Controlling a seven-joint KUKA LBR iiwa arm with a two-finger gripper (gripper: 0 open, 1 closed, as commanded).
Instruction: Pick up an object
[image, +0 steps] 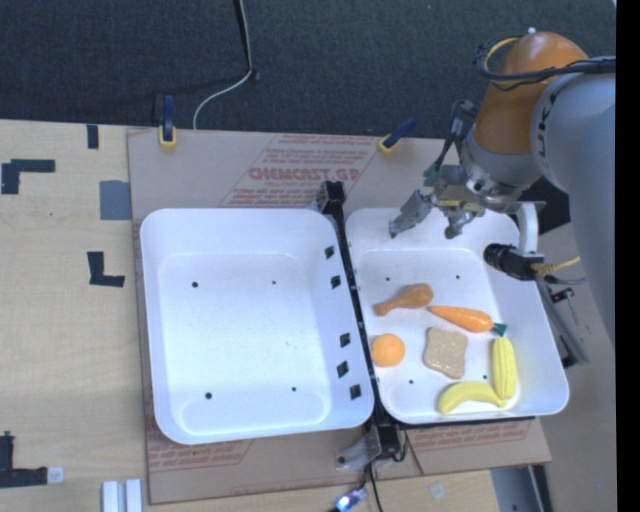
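Table bearing two bins | jaws (432, 220) hovering spread, gripping nothing | drumstick (405, 298) lying just below them, long axis crosswise

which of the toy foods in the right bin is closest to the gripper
The chicken drumstick: it lies highest in the right bin, just below the open gripper.

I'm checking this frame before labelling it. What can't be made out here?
- Arm: cut off by the camera view's right edge.
- Banana and corn: too small to tell whether they touch.
- Bench: cut off at the left and bottom edges.
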